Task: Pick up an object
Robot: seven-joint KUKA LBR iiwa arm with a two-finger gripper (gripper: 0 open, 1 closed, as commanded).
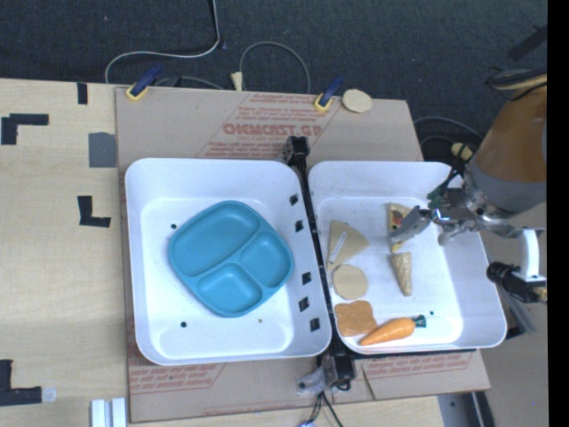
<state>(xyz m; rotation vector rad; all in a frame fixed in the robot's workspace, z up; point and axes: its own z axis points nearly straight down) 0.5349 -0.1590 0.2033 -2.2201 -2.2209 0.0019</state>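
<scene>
The grey two-finger gripper (411, 227) is small and blurred at its tips, so whether anything sits between the jaws cannot be told, and the small yellow-and-white wedge-shaped food piece (395, 213) just to the left of the jaws is partly covered by them, its full outline hidden. Behind the jaws, toward the right, the grey arm with its orange band (520, 145) is cut off by the frame's edge. Well above and left of the jaws, the thin white cable (213, 12) runs out past the top edge.
</scene>
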